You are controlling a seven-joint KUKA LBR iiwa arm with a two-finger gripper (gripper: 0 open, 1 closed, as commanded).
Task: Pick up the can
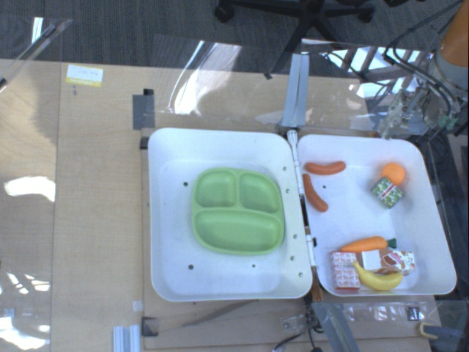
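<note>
The can (386,192) is small, with a green and white label. It lies tilted in the right bin (432,218), toward its far right, just below an orange (394,172) that touches it. My gripper (404,116) hangs at the view's upper right, over the bench just beyond the right bin's far rim. It is well above and behind the can, apart from it. Above it, the arm's orange band (455,47) shows at the frame edge.
The right bin also holds two sausages (325,168) (316,193) at its far left, and a carrot (364,245), a banana (377,278), a red box (343,270) and a small carton (400,259) at its near side. The left bin (165,218) holds a green divided plate (238,211). Cables hang beside the arm.
</note>
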